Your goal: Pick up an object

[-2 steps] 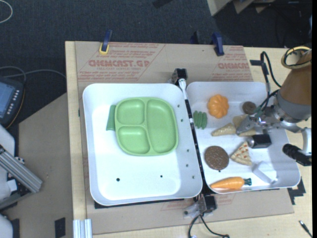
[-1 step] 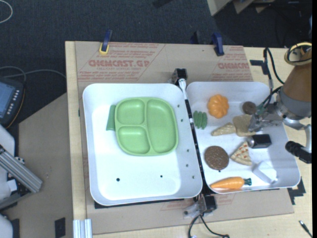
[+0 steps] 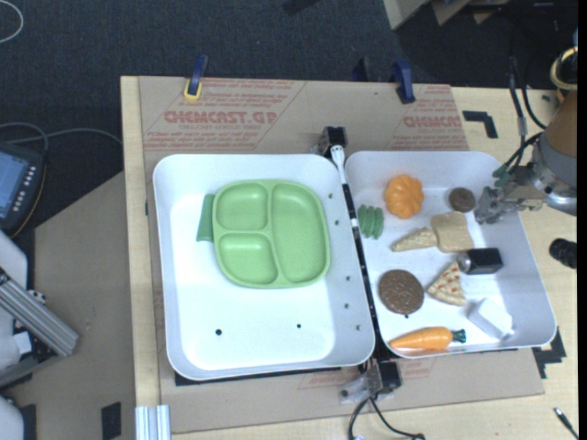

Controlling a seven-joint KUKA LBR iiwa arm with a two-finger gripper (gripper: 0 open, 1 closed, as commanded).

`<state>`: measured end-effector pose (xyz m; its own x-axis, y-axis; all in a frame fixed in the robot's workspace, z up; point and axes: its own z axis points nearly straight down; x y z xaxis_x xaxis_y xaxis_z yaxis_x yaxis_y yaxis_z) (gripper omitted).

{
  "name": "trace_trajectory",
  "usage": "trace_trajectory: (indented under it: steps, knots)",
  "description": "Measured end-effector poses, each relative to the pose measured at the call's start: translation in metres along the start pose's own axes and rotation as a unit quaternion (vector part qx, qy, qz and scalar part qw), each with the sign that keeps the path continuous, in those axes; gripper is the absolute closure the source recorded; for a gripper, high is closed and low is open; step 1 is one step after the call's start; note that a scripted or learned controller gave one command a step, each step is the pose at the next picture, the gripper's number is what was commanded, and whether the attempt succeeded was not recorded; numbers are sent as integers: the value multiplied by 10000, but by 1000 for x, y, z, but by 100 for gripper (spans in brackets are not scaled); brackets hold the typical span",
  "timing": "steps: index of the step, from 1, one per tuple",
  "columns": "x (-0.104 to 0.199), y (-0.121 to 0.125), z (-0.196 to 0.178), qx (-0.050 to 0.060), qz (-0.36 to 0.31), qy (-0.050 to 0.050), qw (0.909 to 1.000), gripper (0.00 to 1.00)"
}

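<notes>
The right bin (image 3: 537, 273) holds toy foods. An orange pumpkin (image 3: 404, 195) sits at its back, a small green piece (image 3: 371, 220) by its left wall, and a small brown disc (image 3: 461, 199) at the back right. A tan bread slice (image 3: 451, 231) and a pale wedge (image 3: 415, 240) lie mid-bin. In front of them are a black cylinder (image 3: 481, 261), a pizza slice (image 3: 448, 285), a brown cookie (image 3: 401, 291), a white block (image 3: 489, 319) and a carrot (image 3: 426, 339). My gripper (image 3: 495, 205) hangs over the bin's back right, just right of the brown disc, with nothing seen in it.
The left bin (image 3: 183, 282) holds a green divided plate (image 3: 271, 233). The arm (image 3: 559, 159) reaches in from the right edge. Clamps (image 3: 193, 81) pin the cardboard sheet at the back. A cable and a black connector (image 3: 335, 140) sit between the bins.
</notes>
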<state>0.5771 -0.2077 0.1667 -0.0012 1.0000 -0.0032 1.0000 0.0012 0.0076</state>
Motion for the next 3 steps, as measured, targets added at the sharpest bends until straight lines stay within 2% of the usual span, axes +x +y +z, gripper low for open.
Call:
trace_trajectory:
  steps: [1,2,3]
  knots:
    - [-1,2,-54,-3,0,-3,10000,100]
    - [56,-3,-61,40,-24,32,10000,100]
    - [106,5,-70,23,-23,20,10000,100]
